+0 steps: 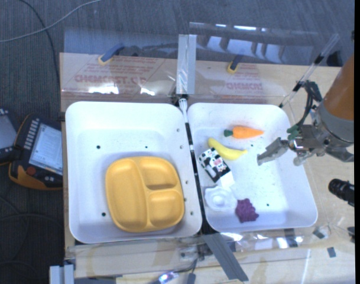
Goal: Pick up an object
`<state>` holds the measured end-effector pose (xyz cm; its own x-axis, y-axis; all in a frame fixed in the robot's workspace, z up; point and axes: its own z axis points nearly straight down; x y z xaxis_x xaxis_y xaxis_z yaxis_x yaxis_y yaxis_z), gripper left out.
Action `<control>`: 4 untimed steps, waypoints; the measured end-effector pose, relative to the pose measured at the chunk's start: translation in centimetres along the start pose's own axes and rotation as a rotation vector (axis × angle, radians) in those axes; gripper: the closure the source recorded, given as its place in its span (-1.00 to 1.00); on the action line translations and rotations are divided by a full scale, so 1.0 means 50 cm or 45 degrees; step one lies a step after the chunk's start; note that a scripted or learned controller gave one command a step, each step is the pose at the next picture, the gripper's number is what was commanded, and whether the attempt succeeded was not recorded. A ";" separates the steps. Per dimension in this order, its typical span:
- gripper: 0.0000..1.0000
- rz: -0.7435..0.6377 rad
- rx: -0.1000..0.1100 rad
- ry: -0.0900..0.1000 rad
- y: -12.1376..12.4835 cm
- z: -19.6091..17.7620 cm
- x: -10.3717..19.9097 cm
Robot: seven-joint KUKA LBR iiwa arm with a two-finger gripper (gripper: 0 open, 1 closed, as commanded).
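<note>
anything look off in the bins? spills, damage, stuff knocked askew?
Nothing stands out. The yellow tray lies flat in the left bin; the carrot, banana and purple grapes lie loose in the right bin, unspilled.

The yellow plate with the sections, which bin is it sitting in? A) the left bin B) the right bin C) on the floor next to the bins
A: the yellow plate lies in the left bin, while the carrot and banana lie in the right bin.
</note>
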<state>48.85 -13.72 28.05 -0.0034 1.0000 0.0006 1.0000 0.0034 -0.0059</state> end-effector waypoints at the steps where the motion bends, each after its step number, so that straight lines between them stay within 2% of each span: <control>1: -1.00 0.026 -0.018 -0.005 0.167 0.307 0.026; 2: -1.00 -0.181 -0.023 -0.016 0.289 0.379 0.055; 3: -1.00 -0.297 -0.001 -0.004 0.274 0.318 0.011; 4: -1.00 -0.566 -0.016 -0.008 0.258 0.381 0.021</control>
<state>61.64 -12.61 8.93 -0.4334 0.9012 -0.0058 0.9012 0.4334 0.0058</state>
